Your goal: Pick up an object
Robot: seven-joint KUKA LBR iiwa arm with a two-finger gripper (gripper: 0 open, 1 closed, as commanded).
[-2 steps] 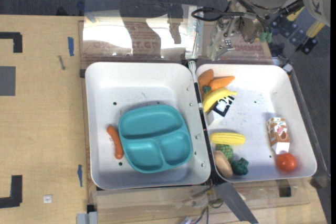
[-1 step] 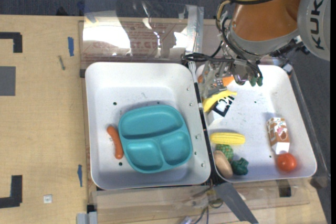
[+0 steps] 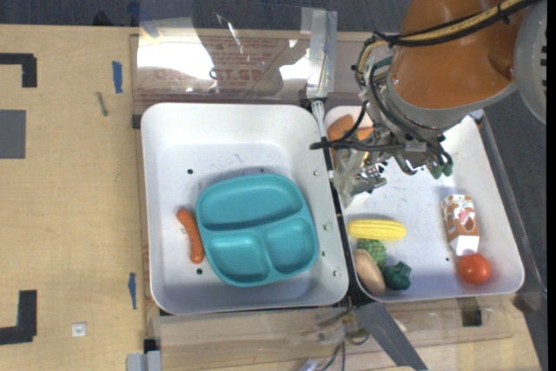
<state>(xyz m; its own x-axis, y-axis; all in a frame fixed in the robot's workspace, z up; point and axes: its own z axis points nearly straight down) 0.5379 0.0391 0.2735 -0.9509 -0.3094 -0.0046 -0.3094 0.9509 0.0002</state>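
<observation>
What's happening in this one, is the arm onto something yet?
The arm's gripper hangs low over the far left part of the right bin, with nothing visibly between its fingers. An orange item lies partly hidden beneath the arm. Toward the near end lie a corn cob, a broccoli piece, a small carton and a tomato. The left bin holds a teal divided plate with a sausage beside it.

The arm (image 3: 452, 39) hangs over the right bin's (image 3: 502, 213) far-left corner. Corn (image 3: 377, 229), broccoli (image 3: 398, 274) and tomato (image 3: 474, 268) lie along its near edge. A teal tray (image 3: 256, 228) and sausage (image 3: 191, 235) occupy the left bin (image 3: 174, 143).
</observation>
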